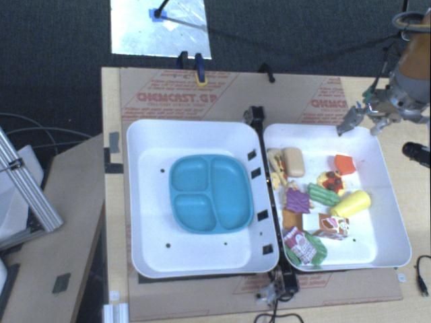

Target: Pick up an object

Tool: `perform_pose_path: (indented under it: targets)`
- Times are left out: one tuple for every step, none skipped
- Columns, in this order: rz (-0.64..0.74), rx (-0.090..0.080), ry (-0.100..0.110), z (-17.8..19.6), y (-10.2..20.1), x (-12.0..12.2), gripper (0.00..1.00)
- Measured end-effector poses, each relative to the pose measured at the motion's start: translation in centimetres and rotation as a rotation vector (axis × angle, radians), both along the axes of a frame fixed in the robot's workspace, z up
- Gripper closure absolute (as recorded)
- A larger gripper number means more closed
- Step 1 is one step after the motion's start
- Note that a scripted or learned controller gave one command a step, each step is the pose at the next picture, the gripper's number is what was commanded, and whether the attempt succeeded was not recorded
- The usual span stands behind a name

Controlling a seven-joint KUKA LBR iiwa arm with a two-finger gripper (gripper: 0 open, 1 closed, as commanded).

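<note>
The right bin [387, 180] holds several small toys: an orange block [344, 163], a yellow piece [351, 202], a green piece [323, 195], a purple piece [296, 199], a beige bread slice [293, 160] and a red and green packet [306, 246]. My gripper [362, 122] hovers over the bin's far right corner, above and behind the orange block. Its fingers are spread open with nothing between them.
The left bin [151, 147] holds a blue divided plate [211, 192]. A black divider [264, 180] runs between the bins. A brown and white carton [330, 225] lies near the right bin's front. A shiny sheet [159, 19] lies beyond the bench.
</note>
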State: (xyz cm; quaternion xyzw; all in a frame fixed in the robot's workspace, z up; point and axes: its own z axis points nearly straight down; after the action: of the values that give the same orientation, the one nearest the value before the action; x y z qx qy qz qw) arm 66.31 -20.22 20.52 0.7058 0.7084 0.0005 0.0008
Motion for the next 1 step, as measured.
perform_pose_path:
  targets:
    - [-0.003, 0.002, 0.006, -12.63, -0.38, -2.38, 0.00]
